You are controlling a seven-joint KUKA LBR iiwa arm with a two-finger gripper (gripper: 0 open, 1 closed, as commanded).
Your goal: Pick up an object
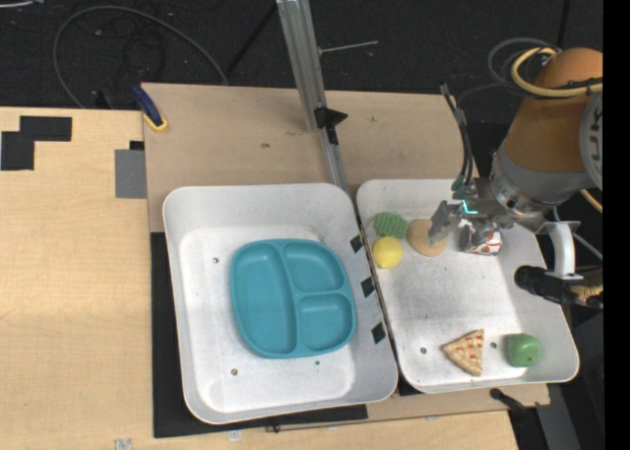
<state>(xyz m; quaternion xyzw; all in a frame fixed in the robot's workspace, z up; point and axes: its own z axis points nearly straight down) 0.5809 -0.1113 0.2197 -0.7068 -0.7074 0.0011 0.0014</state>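
Since loose pieces are lying scattered, I am hovering my gripper (461, 225) over the right bin (448, 286) | grip state: cannot tell | tan disc (425, 238) is lying just beside my hand, nearest target.

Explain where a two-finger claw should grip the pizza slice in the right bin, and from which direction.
Grip the pizza slice across its two straight sides, near the wider crust end, coming straight down from above. It lies flat on the right bin floor, so probably only its thin edges offer purchase. The green apple sits close on its right, so keep the fingers off that side.
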